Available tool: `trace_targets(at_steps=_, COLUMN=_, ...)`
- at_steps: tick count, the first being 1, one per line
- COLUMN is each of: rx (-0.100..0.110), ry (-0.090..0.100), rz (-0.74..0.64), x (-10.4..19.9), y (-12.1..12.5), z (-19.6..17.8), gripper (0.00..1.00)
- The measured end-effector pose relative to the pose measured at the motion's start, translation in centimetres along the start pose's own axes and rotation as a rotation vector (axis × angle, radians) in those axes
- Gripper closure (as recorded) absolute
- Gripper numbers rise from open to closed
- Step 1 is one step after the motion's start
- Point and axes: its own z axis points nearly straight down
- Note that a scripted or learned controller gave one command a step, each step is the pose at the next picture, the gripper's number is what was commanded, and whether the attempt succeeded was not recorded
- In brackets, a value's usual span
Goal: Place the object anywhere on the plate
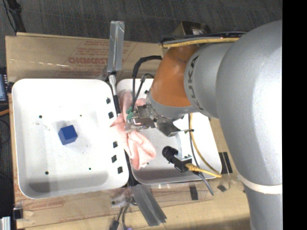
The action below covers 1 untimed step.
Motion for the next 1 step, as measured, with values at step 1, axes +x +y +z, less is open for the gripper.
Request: trace_targets(at_steps=1, rx=-0.003, ry=-0.001, rz=-0.01, x=0.07, y=0.06, z=-4.05, gripper=1.0)
